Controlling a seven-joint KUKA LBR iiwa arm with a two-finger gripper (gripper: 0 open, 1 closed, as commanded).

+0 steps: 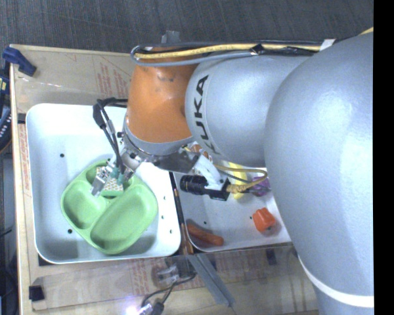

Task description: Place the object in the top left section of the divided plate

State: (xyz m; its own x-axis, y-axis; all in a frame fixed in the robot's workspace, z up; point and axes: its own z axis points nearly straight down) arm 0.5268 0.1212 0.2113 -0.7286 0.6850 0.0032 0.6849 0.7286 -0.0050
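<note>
1. You see the grey KUKA arm (276, 117) filling the right half and centre of the frame, its orange band (159, 100) hanging over the inner edge of the left bin (46, 169).
2. The gripper (113, 180) sits low over the green divided plate (111, 212), at the plate's upper section, where the dividers meet. Something small, pale and speckled shows at its tip, but you cannot tell whether that is the object or part of the tool, nor whether the tool is spread or pressed together.
3. The plate lies in the lower middle of the left bin, tilted in the frame, with one large section toward the lower right and smaller ones toward the left and top.
4. A black cable (105, 120) loops from the wrist down across the left bin's floor, just above the plate.
5. In the right bin (236, 241), mostly covered by the arm, you can pick out an orange block (264, 220) near the arm's body, a reddish sausage-shaped item (205, 235) by the bin's lower left corner, and a yellow and purple item (249, 179) under the wrist.
6. Open white floor remains along the left bin's left wall and upper left corner.
7. The wooden bench (72, 64) frames both bins; a blue clamp (18, 59) sits at its upper left corner.
</note>
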